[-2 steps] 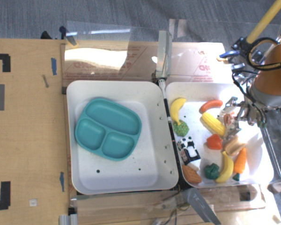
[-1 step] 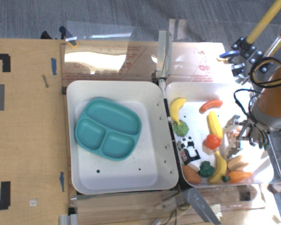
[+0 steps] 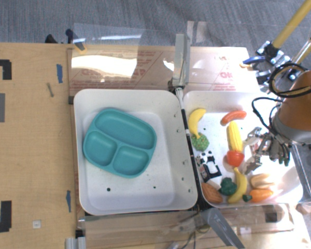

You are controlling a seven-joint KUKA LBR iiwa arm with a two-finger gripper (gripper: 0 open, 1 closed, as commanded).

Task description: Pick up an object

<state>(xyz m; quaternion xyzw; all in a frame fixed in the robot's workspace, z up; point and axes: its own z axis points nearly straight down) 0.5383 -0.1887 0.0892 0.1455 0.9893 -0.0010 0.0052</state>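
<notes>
Nearest object: small round red plastic tomato [image 3: 235, 157], right white bin [image 3: 217, 100], just left of the claw [image 3: 256, 152].
Handling: likely light, stiff, slippery (judged); pinch across its middle.
Claw: low over the toys; opening cannot be told, nothing seen held.
Right bin: 2 yellow bananas, corn cob [image 3: 234, 136], greens.
Left white bin [image 3: 166, 191]: 1 teal 3-compartment plate [image 3: 119, 142].

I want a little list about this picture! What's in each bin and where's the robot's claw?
left bin: a teal plate with three sections
right bin: toy food, including a banana, a corn cob, a tomato, a hot dog and broccoli
claw: low over the right bin, beside the tomato
claw holding something: cannot tell
arm: reaches in from the right
</notes>
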